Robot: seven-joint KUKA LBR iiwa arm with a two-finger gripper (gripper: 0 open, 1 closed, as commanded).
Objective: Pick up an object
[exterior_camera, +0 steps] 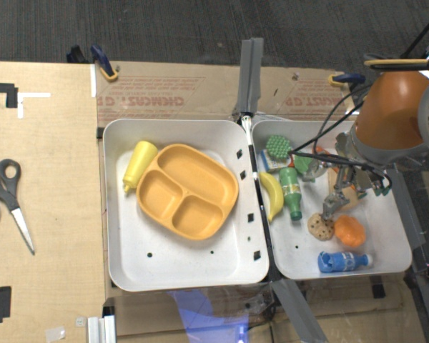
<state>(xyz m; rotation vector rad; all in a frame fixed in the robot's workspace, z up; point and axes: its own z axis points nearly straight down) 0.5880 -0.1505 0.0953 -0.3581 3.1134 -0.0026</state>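
Observation:
My gripper (334,203) hangs low over the middle of the right bin (397,252), below the arm's orange band (390,111). Just under it lie a speckled cookie (319,226) and an orange fruit (350,231). A tan object (352,195) lies right beside the gripper; I cannot tell whether the two touch. To the left lie a green bottle (292,191) and a banana (273,196). A green bumpy ball (277,147) rests at the bin's back left, and a blue bottle (344,261) lies at the front.
The left bin (129,263) holds a yellow divided plate (189,191) and a yellow bottle (138,164) at its back left. Scissors (11,199) lie on the bench at the far left. Black cables (325,148) trail across the right bin's back.

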